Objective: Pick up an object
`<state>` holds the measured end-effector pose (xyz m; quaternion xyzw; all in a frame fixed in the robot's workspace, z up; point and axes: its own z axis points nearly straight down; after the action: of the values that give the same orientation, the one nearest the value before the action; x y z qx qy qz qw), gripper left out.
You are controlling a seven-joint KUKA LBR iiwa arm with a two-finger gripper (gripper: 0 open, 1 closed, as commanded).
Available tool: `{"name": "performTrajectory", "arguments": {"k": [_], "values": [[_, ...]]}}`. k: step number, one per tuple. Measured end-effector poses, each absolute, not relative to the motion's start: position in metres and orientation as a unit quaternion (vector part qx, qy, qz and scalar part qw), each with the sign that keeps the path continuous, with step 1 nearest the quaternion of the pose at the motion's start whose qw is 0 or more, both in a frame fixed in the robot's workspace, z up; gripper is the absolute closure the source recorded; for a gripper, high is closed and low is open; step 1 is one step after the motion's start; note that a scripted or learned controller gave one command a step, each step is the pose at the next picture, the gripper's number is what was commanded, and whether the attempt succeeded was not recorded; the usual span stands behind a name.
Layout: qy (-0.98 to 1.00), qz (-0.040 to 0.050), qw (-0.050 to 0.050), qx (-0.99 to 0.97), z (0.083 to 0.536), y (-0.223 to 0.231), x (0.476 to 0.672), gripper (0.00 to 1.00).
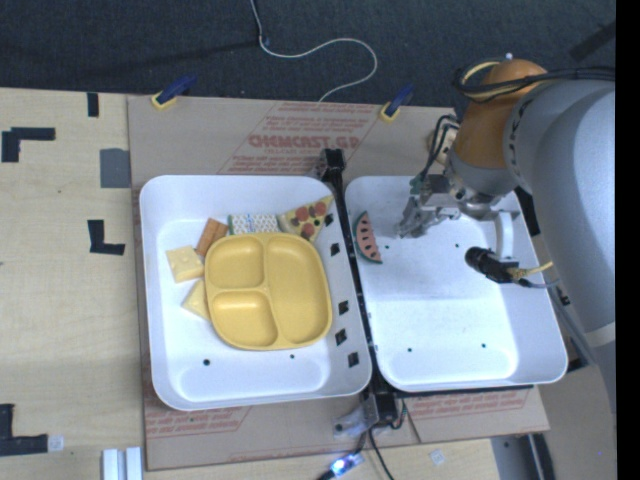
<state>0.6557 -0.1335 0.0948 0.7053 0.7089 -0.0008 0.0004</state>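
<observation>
Camera view, slanted down on a surface carrying two shallow white bins side by side. Left bin crowded: a yellow divided plate tilted across the middle, with small toy food pieces tucked along its far and left sides — a pale cracker square, a brown biscuit strip, a pizza-like wedge near the far right corner. Hard to reach any of those cleanly, wedged as they are against the plate's rim.

Right bin nearly bare: one watermelon slice lying against the left wall, toward the far side — likely the easiest target, though its place hard by the wall leaves little room on that side.

Tool hanging over the far part of the right bin, just right of the slice and apart from it, under the orange-banded wrist. Nothing between its tips. Spread or pressed together — cannot tell from this angle. A small black fitting with a cable trailing right of it, low over the bin floor.

Judged stage: approach only, nothing lifted. Next, probably a short shift toward the left wall and a descent onto the slice.
</observation>
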Motion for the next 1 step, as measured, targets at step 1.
{"name": "performTrajectory", "arguments": {"k": [1], "values": [[0.708, 0.0010, 0.001, 0.707, 0.1377, -0.1360, 0.6563, 1.00]]}}
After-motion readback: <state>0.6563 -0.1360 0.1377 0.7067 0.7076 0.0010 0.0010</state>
